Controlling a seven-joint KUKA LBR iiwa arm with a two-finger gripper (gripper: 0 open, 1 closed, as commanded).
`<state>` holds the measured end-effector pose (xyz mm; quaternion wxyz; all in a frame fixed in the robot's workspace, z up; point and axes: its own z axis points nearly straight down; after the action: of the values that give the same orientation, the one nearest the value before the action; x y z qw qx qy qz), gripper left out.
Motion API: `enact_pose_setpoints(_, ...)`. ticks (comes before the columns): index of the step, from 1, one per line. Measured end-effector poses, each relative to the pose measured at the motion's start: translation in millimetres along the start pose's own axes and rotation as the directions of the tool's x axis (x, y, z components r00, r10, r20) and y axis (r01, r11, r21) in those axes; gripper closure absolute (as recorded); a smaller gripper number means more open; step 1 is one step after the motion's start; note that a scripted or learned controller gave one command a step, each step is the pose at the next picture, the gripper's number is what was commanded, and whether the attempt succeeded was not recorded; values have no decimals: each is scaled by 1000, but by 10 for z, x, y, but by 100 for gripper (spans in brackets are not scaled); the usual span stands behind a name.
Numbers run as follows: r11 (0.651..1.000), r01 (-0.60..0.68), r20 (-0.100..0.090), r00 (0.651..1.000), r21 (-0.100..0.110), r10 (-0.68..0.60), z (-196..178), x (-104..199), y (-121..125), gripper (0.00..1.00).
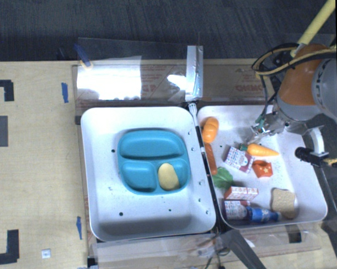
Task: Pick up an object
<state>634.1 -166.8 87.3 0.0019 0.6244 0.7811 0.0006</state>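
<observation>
End effector [263,125], finger state unclear, just above the orange carrot [262,150] in the right bin [314,209]

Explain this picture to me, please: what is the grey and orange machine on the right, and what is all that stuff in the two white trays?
The machine is a robot arm, grey with an orange band, reaching in from the right. At its end sits a two-finger gripper, its tool for grasping. The single camera hangs above the bench and looks down at a slant.

The left white bin holds a blue divided plastic tray with a yellow egg-shaped toy in its lower right compartment. The right white bin holds toy food: an orange carrot, a small red block, a brown bread slice, a blue-capped bottle and small packets.

The gripper hangs just above the carrot; nothing can be seen between its fingers.
</observation>
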Motion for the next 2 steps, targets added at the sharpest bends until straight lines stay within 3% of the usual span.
enact_pose_setpoints(1,1000,1,-1,1000,1,-1,12,14,2,0)
enact_pose_setpoints(2,1000,-5,-1,1000,-1,5,3,284,-291,0)
